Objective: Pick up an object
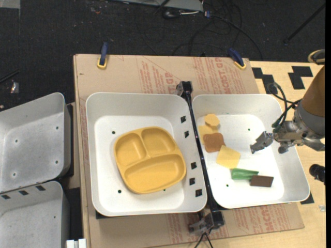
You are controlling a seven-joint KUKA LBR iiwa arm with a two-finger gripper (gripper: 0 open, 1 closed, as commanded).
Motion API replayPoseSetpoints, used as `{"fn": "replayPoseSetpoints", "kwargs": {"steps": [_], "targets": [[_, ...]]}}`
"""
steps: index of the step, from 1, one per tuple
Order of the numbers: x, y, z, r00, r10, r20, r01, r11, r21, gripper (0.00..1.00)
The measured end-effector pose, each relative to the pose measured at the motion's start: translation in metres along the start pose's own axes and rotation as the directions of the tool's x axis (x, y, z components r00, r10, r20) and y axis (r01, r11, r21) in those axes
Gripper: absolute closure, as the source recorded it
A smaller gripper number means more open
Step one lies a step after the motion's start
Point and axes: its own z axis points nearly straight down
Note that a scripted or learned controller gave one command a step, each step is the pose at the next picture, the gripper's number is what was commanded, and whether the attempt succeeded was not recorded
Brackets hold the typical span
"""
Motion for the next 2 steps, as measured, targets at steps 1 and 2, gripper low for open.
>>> {"fn": "replayPoseSetpoints", "kwargs": {"steps": [1,2], "targets": [[0.001,0.003,-0.007,1.000,-0.004,0.003,0.004,1.000,-0.013,0.00],[-0.009,0.004,0.042,1.000,-0.001,0.003,0.001,1.000,-0.010,0.00]]}}
